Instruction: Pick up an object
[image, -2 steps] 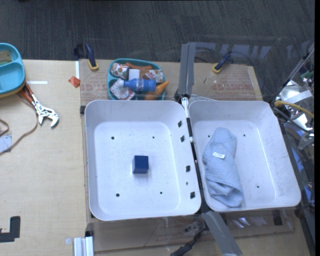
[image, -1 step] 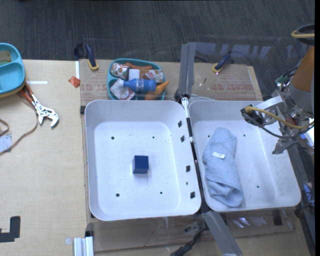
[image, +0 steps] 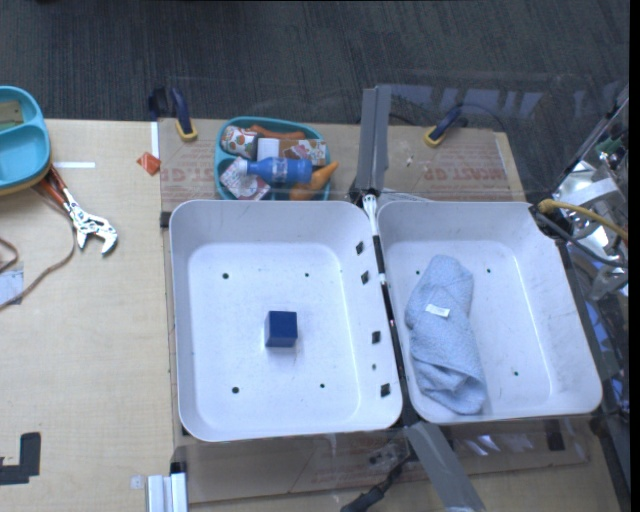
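The small blue block (image: 282, 328), sitting alone near the middle of the left bin (image: 190, 300), looks light, rigid and flat-sided, so it should be pinched squarely across two opposite faces, while the gripper (image: 598, 200), well right of that bin, is too unclear to tell whether it is spread or closed.

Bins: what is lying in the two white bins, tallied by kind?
Blue block: 1, in the left bin
Light blue-grey cloth: 1, crumpled in the right bin
Total: 2
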